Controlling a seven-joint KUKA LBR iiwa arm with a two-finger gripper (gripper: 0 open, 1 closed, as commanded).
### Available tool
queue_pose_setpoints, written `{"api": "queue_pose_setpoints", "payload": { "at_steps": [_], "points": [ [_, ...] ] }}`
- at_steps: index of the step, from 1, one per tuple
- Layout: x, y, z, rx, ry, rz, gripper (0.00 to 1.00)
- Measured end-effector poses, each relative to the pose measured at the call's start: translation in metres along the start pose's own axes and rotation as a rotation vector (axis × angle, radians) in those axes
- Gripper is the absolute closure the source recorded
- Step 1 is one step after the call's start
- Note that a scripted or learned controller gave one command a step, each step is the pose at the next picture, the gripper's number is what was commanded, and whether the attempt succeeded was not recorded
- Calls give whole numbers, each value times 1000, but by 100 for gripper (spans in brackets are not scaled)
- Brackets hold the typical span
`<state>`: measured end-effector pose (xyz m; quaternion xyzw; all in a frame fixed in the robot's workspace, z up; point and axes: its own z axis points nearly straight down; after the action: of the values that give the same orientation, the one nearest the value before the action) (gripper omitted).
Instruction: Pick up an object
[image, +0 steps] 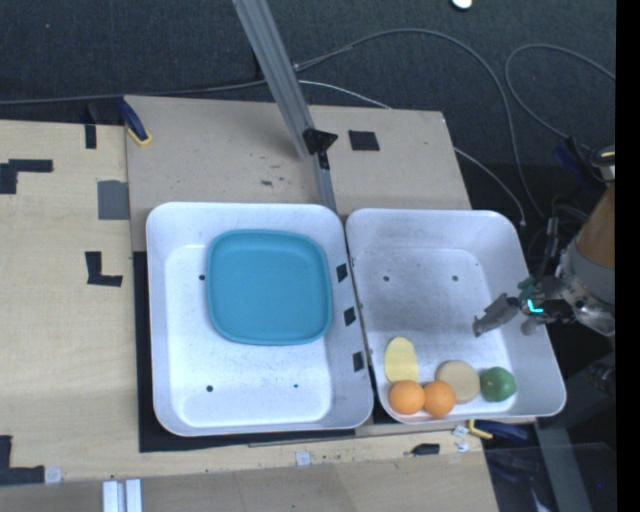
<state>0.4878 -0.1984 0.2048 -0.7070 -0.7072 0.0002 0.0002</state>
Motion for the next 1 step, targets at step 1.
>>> {"api": "queue_pose_setpoints", "payload": {
  "at_steps": [1],
  "points": [
    [0, 0, 0, 0, 0, 0, 0]
  ]
}}
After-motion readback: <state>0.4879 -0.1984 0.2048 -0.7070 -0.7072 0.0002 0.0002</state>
